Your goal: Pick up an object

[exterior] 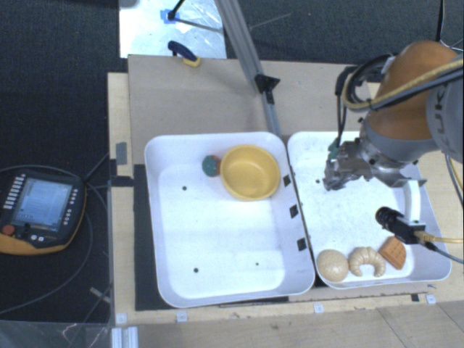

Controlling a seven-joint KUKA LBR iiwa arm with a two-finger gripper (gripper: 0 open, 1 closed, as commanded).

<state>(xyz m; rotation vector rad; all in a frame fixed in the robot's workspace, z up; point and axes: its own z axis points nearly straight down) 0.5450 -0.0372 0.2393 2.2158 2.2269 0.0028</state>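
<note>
Brown bench bears 2 white bins. Gripper hangs over right bin, finger state not clear. Croissant, round bun, waffle lie at its front edge, well apart.

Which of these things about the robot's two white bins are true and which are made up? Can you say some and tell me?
1. The round yellow plastic bowl sits in the left white bin. True.
2. The small dark green ball lies in the right white bin. False: it lies in the left bin, right beside the bowl.
3. The pale croissant-shaped pastry lies between the round beige bun and the small orange waffle-like piece. True.
4. The gripper is holding the bun. False: it hangs over the upper part of the right bin, apart from the three foods.
5. The bowl is blue. False: it is yellow.
</note>
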